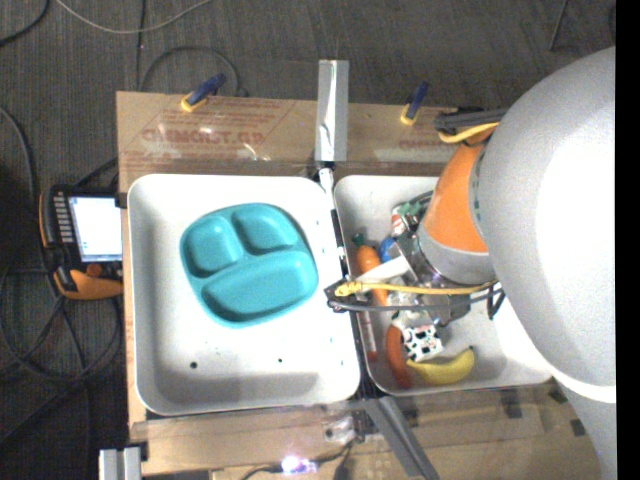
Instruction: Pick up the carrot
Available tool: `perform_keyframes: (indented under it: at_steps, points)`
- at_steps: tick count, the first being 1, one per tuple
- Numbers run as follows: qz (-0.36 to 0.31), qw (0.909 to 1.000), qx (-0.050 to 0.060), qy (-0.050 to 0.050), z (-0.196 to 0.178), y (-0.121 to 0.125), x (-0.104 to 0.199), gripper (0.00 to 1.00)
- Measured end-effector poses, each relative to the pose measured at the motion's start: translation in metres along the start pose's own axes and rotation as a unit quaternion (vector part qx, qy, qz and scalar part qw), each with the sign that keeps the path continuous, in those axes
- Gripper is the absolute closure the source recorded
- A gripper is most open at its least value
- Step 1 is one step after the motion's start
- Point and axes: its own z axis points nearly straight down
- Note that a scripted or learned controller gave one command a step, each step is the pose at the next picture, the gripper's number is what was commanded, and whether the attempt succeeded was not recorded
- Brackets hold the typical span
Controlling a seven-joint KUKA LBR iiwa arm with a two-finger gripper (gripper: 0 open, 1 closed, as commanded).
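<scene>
Carrot (368,259): orange, lying in the right bin (372,203), tight against that bin's left wall, about halfway along it. Only part of it shows, with the lower end tucked under robot hardware. Small blue item (386,251) is touching or just beside the carrot on its right; can't tell which.

Gripper (405,283) hangs just right of the carrot and slightly below it in view, very close. Its opening is hidden by the wrist, so can't tell how wide it is or whether it grips anything.

Arm (560,248), grey with orange band (450,213), covers most of the bin to the carrot's right. Green-white item (408,210) peeks out up-right of the carrot, at the arm's edge.

Below the carrot, near the bin's front: reddish-orange long item (397,358), black-and-white patterned cube (423,341) and a banana (445,367), all close together.

Left of the carrot, across the shared walls, the left bin (160,368) holds a teal divided plate (250,263) lying flat.

Both bins sit on the desk (230,133), topped with brown board. Handheld screen unit (85,238) sits far left of the carrot, off the desk.
</scene>
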Motion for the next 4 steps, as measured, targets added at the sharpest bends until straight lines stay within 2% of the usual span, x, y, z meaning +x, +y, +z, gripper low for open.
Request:
perform_keyframes:
  at_steps: [1, 2, 3, 4]
  points:
    - [0.040, 0.9992, -0.001, 0.001, -0.068, 0.047, 0.023, 1.00]
    - [0.038, 0.9993, 0.000, 0.001, -0.095, 0.007, -0.002, 1.00]
    - [0.011, 0.9999, -0.001, 0.000, -0.073, 0.026, -0.008, 1.00]
    - [0.009, 1.0000, 0.000, 0.001, -0.108, 0.053, -0.015, 1.00]
